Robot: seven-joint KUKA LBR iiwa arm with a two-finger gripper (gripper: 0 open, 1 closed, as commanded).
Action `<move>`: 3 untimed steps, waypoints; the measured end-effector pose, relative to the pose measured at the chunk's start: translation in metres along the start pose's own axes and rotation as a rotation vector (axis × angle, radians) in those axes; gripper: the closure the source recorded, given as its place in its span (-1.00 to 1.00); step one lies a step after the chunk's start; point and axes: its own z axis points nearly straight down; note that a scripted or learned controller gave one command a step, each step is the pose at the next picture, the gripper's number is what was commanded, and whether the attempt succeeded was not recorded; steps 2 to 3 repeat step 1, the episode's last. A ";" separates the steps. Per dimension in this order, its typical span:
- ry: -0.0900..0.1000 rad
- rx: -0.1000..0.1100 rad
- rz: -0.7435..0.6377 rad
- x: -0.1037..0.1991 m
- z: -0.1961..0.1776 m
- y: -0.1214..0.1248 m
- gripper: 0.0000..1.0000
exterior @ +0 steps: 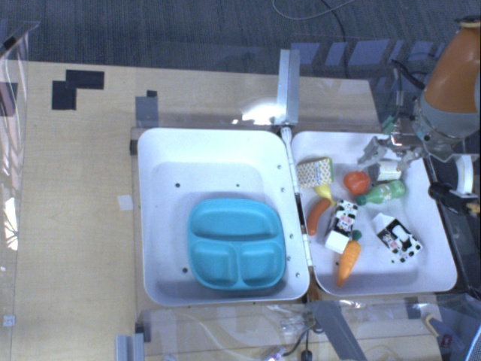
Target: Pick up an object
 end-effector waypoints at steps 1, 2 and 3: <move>-0.003 -0.008 -0.099 -0.029 0.121 -0.007 -1.00; -0.003 -0.008 -0.099 -0.029 0.121 -0.007 -1.00; -0.003 -0.008 -0.099 -0.029 0.121 -0.007 -1.00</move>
